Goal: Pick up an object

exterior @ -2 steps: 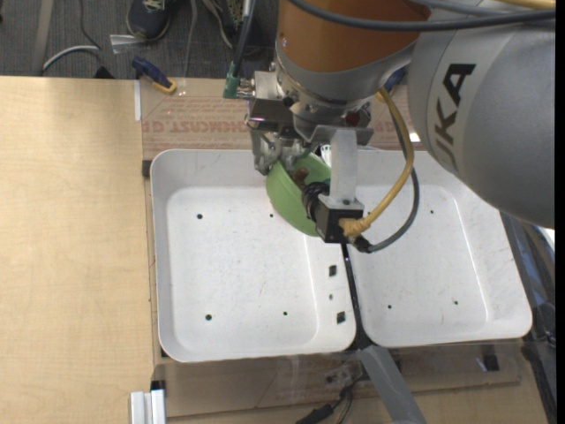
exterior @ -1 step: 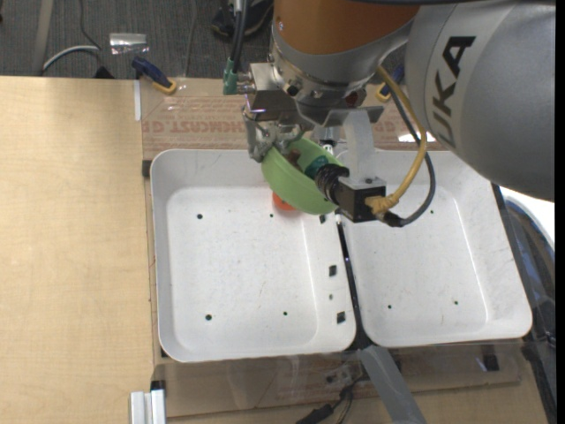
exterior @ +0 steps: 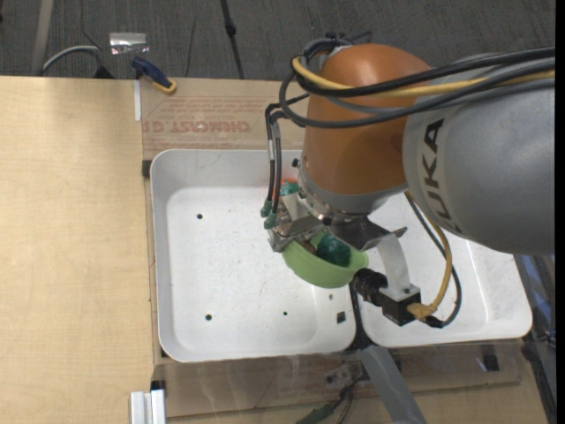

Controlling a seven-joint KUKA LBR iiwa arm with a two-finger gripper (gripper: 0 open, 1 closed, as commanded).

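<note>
Round glossy green bowl (exterior: 320, 264) beneath metal hand (exterior: 296, 230)

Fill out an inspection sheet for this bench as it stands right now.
Surface: two shallow white bins; left bin, right bin, on a wooden bench.
Job's things: light green bowl-like object with a darker green piece at it, near the left bin's right side, directly under the wrist.
Clutter: small dark specks on the left bin floor.
Grippers: gripper low over the green object; a grasp cannot be confirmed.
Cables: yellow and black cables over the orange band; a yellow one loops by the wrist.
Surroundings: cardboard sheet, clamp, grey carpet.
</note>
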